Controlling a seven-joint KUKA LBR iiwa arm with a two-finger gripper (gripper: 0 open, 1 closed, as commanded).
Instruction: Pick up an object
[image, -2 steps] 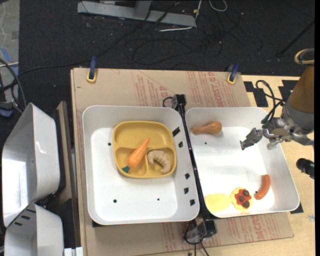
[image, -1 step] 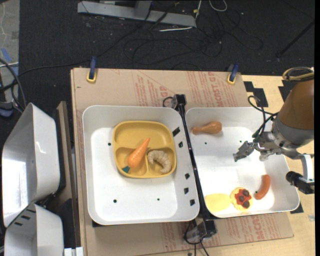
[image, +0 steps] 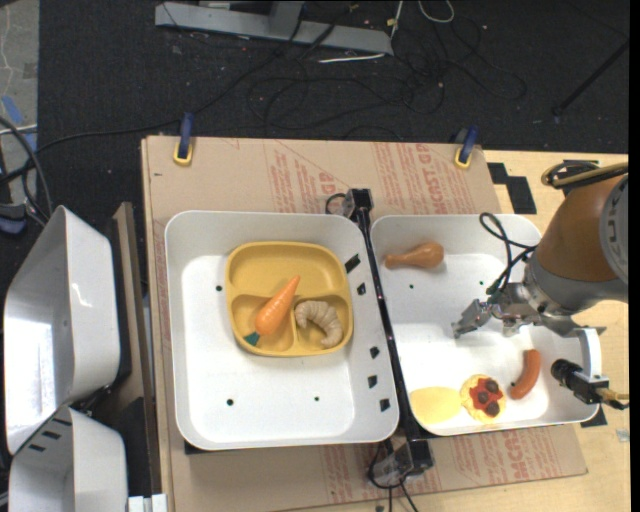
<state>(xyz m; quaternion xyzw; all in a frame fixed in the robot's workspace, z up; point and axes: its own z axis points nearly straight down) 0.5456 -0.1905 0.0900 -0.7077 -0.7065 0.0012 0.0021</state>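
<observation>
Low over the right bin (image: 455, 228), the gripper (image: 470, 322) points toward the view's left, its grey wrist and the orange band of the arm (image: 580, 240) trailing off to the right. Whether the claw is clenched or released cannot be told from this slant; nothing is seen caught in it, and it hangs above bare white floor.

Up and to the left of the claw lies a toy chicken drumstick (image: 416, 257), near the bin's far wall. Below and to its right rests a small red sausage (image: 527, 373), and just beside that, lower still, a little pizza slice (image: 485, 395) next to a pale yellow disc (image: 433, 403).

Well to the claw's left, across the divider, the left bin (image: 200, 400) holds a yellow sectioned plate (image: 245, 265) bearing a carrot (image: 277, 306) and a curled shrimp (image: 322, 320), each in its own compartment.
</observation>
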